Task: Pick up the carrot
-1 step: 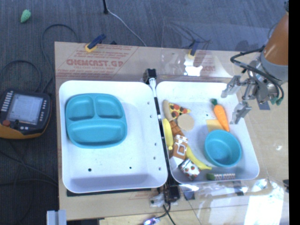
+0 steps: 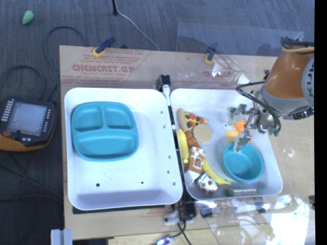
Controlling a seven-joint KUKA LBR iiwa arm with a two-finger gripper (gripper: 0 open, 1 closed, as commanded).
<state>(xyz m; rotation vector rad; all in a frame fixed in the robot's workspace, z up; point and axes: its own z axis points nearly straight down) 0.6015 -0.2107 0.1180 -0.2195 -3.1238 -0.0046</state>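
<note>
The carrot (image 2: 239,126) is a small orange piece on the floor of the right bin (image 2: 219,98), just above the blue bowl (image 2: 243,163). My gripper (image 2: 241,124) hangs low over it, reaching in from the right below the arm's orange band. One finger (image 2: 237,109) sits on the far side of the carrot and the other (image 2: 245,138) on the near side, by the bowl's rim. The gripper is open, and the carrot lies in the gap between the fingers. A yellow wedge (image 2: 231,135) touches the carrot's left side.
The right bin also holds a pizza slice (image 2: 192,119), a round biscuit (image 2: 203,133), two bananas (image 2: 182,146) (image 2: 215,177) and other toy food along its left side. A blue divided plate (image 2: 104,130) lies in the left bin (image 2: 122,188).
</note>
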